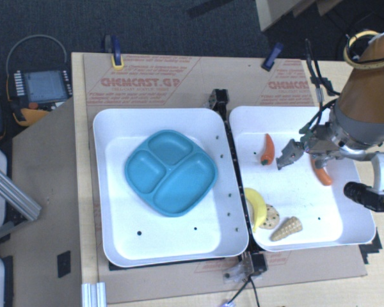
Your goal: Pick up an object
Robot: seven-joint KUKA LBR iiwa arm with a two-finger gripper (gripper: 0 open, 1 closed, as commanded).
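The carrot (267,149) lies in the right bin (307,238), just left of my gripper (301,151); whether the gripper is wide or narrow I cannot tell, and nothing is visibly held; a second orange piece (322,173) lies just below my wrist, and a banana (256,206), a cookie (269,217) and a cone (287,228) crowd the near-left corner. My worry: the carrot is slim and round, so a slightly off descent may roll it away. The left bin (115,235) holds a blue divided plate (171,171); both bins rest on a desk (89,171) over dark carpet (83,11).
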